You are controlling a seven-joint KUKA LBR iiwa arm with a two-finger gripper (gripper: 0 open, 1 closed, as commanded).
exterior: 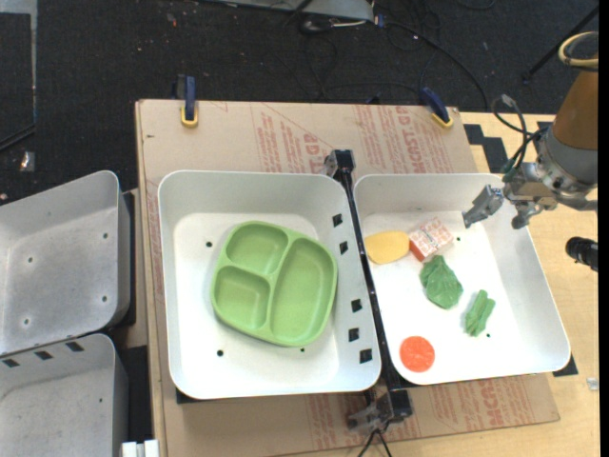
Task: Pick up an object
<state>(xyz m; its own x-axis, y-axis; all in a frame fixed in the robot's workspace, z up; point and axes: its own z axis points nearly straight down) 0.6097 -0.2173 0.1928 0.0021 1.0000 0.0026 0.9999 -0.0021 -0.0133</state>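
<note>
At the near edge of the desk (285,427), a black clamp (381,409) sits just below where the two white bins meet. The right bin (533,284) holds all the small things. Nearest is an orange-red round piece (417,353), lying close to the bin's near-left corner. A little farther and to the right lies a small green piece (479,312), long and narrow, and just beyond it to the left a larger, crumpled green piece (441,282). Farther again, a yellow rounded piece (387,247) lies beside the divider between the bins, with a small red-and-white box (430,239) touching its right end.

The left bin (181,255) carries a light green tray (275,282) with three compartments, lying flat around the middle of that bin's floor.

The claw (501,205) hangs over the far right part of the right bin, above bare white floor and well apart from every piece; nothing is between its fingers, and they stand spread apart. The grey arm (571,160) with its orange band reaches in from the right.

At the far edge of the desk, two yellow-and-blue clamps (189,101) grip the board. To the left, off the desk, lie two more white bins (57,255).
</note>
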